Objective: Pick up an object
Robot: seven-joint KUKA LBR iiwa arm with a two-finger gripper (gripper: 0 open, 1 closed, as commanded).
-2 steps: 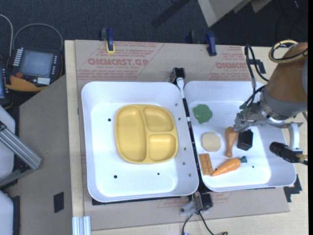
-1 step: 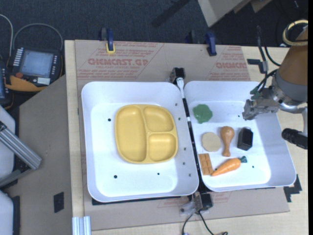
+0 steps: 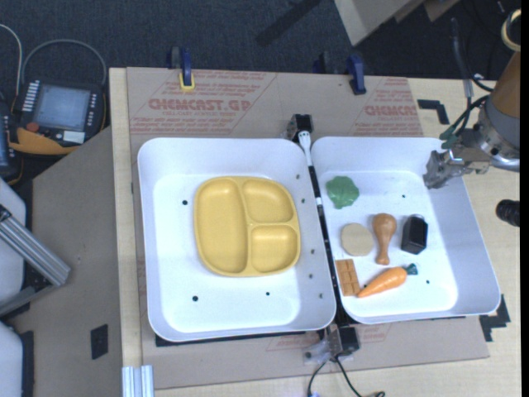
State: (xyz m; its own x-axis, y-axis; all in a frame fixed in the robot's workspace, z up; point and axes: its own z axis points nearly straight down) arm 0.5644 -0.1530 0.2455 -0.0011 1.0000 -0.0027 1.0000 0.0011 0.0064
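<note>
Bench: two bins (image 3: 165, 304), one yellow plate (image 3: 246, 225), six toy foods (image 3: 385, 281); jaws state unclear.

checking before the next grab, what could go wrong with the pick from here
The items in the right bin lie close together: the drumstick sits near the tan disc and the black block, so the tool might nudge a neighbour. The carrot and cracker lie near the bin's front wall, which could block the approach.

Right bin (image 3: 463, 222): broccoli (image 3: 342, 191), cookie (image 3: 357, 239), drumstick (image 3: 383, 234), black block (image 3: 414, 234), cracker (image 3: 347, 277), carrot (image 3: 385, 282).
</note>
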